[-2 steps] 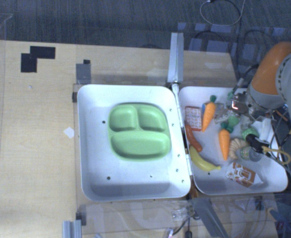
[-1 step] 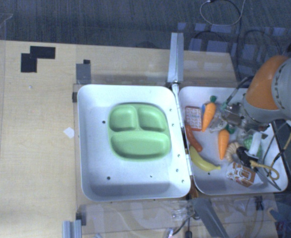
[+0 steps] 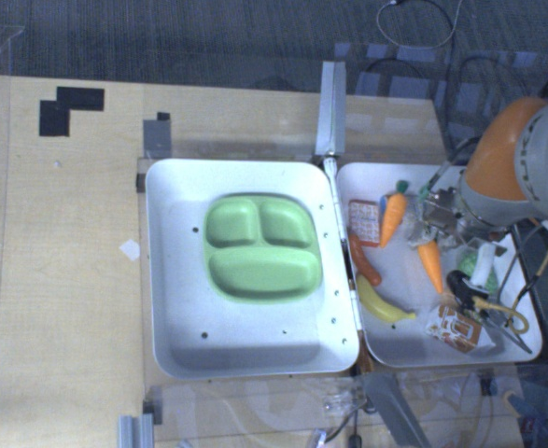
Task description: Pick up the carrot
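Two carrots lie in the right bin (image 3: 386, 339). One carrot (image 3: 392, 217) with a green top sits in the bin's upper middle, tilted, just left of my gripper (image 3: 435, 224). A second, plain orange carrot (image 3: 431, 266) lies directly below the gripper, its upper end close under the gripper's tip. I cannot make out whether that carrot touches the gripper. The arm's orange band (image 3: 498, 168) is above the bin's right side.
The right bin also holds a red sausage (image 3: 364, 260), a yellow banana (image 3: 385, 305), a printed packet (image 3: 364, 219) and a small box (image 3: 455, 329). A green divided plate (image 3: 259, 247) sits in the left bin (image 3: 175, 278). A metal divider (image 3: 330, 110) runs between the bins.
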Robot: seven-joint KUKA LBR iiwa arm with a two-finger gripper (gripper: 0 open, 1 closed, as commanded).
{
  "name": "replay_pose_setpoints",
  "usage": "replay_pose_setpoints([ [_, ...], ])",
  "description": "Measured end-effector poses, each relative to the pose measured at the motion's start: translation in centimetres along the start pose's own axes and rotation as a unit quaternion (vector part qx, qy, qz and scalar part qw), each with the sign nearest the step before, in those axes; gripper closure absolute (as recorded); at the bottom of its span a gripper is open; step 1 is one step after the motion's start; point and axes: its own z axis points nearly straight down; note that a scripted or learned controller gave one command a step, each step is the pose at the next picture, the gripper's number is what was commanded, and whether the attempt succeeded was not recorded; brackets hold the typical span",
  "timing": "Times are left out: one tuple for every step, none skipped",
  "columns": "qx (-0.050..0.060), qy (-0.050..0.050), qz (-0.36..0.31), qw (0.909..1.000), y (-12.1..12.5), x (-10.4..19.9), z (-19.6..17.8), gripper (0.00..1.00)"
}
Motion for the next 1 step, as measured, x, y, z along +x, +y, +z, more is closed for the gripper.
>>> replay_pose_setpoints([
  [0.005, -0.003, 0.080, 0.9967, -9.43, 2.56, -13.06, 1.00],
])
